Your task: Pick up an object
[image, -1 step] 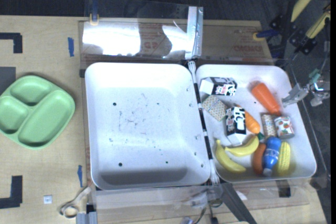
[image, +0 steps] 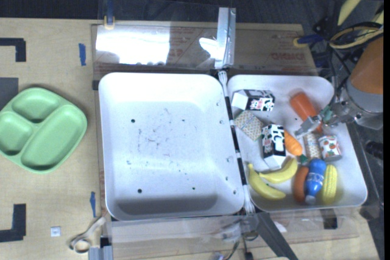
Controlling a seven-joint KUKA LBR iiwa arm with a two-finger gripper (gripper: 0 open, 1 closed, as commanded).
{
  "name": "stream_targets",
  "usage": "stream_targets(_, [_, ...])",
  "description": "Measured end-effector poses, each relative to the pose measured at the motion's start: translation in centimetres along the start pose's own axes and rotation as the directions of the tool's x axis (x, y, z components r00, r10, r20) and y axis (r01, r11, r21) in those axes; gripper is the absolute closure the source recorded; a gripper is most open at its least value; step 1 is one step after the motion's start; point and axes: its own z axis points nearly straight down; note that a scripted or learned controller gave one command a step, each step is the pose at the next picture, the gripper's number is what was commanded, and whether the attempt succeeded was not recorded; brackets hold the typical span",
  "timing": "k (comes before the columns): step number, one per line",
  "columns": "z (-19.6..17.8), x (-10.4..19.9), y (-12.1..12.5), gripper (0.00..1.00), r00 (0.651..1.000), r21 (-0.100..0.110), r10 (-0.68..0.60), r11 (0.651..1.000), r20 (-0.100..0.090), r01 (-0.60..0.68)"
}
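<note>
On the surface (image: pixel 55 39), right of frame, I see the gripper (image: pixel 314 123) over the cluttered right bin (image: pixel 350 195), finger state indiscernible, nothing lifted yet.

The arm (image: pixel 372 79) runs off the right edge; the end effector (image: pixel 317 122) is too small to read. A banana (image: pixel 271 179) hides the carton's (image: pixel 273 143) near end.

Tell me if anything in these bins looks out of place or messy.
Nothing looks spilled or broken. All the toy food is crowded into the right bin: a banana, a blue bottle and a cow-patterned carton lie tipped against each other. The gripper hangs over that pile.
</note>
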Motion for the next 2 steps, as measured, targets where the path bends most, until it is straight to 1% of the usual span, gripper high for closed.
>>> stream_targets(1, [2.9,10.7,0.6,0.00,0.995,-0.011,-0.103,0.995,0.009,0.103])
stream_targets(2, [3.0,7.1,-0.3,0.00,0.936,-0.009,-0.353,0.936,0.009,0.353])
